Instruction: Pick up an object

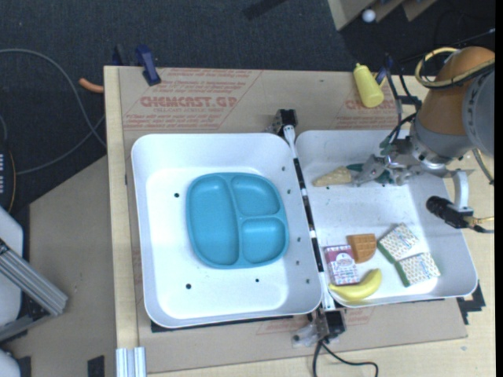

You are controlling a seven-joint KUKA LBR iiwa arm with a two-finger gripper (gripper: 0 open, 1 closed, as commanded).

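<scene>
Ice-cream cone (333, 177), pale tan, lies on its side in the upper part of the right bin (464, 250), its wide end pointing toward the end effector (376, 170). The end effector reaches in from the right and sits just beside the cone's wide end; whether it is touching or gripping the cone cannot be told, and its state cannot be made out. Behind it rises the grey arm with its orange band (448, 93).

Toward the near edge of the right bin lie five more items: one yellow banana (357, 287), one small dark red packet with a white label (342, 264), too small to read, one brown cracker-like square (362, 247), and two pale patterned packets (400, 241) (417, 269) side by side, print unreadable.

The left bin (157, 210), touching the right bin along a black hinge strip, holds one blue plate (236, 218) with three compartments.

Both bins rest on a brown board covering the bench (196, 100). Red printing on the board reads "CHEMCAST GP". Beyond the right bin, on the board, stands one yellow bottle (367, 86). One blue clamp (147, 63) grips the board's far left corner.
</scene>
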